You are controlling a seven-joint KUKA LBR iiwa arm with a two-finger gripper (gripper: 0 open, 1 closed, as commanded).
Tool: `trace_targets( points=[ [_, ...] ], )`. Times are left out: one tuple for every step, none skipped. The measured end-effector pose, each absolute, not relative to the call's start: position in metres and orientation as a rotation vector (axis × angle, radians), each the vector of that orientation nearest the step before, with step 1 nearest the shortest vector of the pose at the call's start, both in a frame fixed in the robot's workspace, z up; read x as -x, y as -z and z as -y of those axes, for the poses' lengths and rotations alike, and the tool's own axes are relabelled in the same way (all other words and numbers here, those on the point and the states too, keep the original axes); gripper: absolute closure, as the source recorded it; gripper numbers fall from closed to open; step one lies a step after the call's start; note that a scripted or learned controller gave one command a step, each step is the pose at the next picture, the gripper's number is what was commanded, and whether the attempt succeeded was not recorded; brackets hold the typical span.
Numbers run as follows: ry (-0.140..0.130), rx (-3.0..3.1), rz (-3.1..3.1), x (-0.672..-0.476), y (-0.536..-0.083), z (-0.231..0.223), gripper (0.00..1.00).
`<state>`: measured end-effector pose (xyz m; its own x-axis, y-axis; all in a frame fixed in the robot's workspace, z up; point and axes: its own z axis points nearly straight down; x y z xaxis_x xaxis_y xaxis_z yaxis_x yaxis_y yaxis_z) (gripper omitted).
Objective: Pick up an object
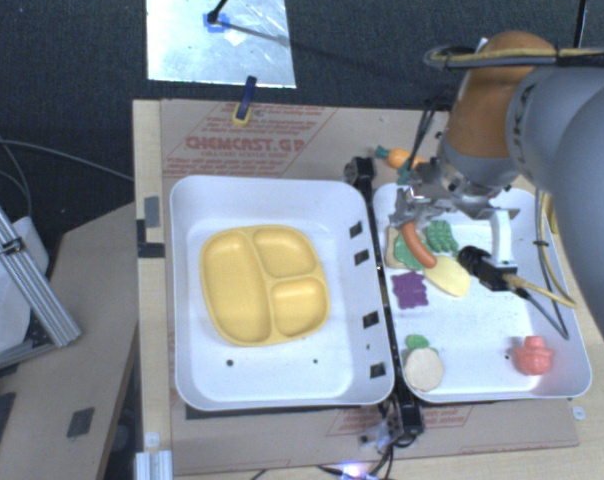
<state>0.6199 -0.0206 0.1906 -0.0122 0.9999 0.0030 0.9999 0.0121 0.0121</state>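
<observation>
Nearest the camera, in the right shallow white bin [562,373], a round cream toy bun [424,368] and a pink toy figure [532,355] are seen. Farther back, an orange toy carrot [418,244] is laid with its long axis slanted from upper left to lower right, beside purple toy grapes [410,289]. Above it, the gripper [414,206] is lowered; its opening cannot be told.
</observation>
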Motion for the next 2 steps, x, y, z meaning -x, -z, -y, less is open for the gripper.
trace_targets(
  points=[
    [-0.002, -2.214, -2.230, -0.593, -0.184, -0.008, 1.00],
    [0.004, -2.226, -2.220, -0.528, -0.184, 0.026, 1.00]
  ],
)
